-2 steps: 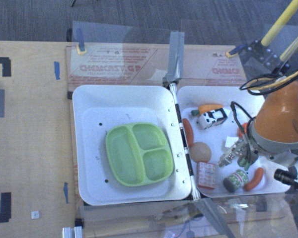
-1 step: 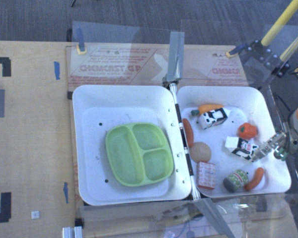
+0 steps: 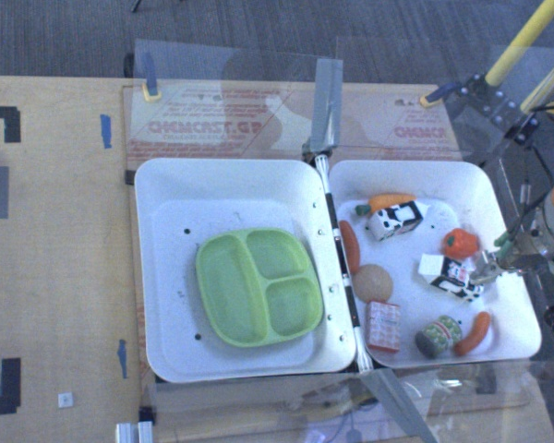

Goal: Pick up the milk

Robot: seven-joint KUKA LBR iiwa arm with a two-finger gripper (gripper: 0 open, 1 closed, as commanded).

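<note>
Two cow-patterned black-and-white cartons lie in the right bin (image 3: 508,201). One milk carton (image 3: 394,220) lies on its side near the bin's back, just in front of an orange carrot (image 3: 391,200). The second carton (image 3: 451,276) lies right of centre, below a red tomato (image 3: 461,243). My gripper (image 3: 488,267) reaches in from the right edge, low in the bin and right against that second carton's right end. Whether it touches or grips the carton is not clear at this size.
The right bin also holds a red sausage (image 3: 350,245) along its left wall, a brown ball (image 3: 373,282), a red juice box (image 3: 383,327), a green can (image 3: 438,336) and another sausage (image 3: 475,332). A green divided tray (image 3: 258,286) sits in the left bin (image 3: 166,192).
</note>
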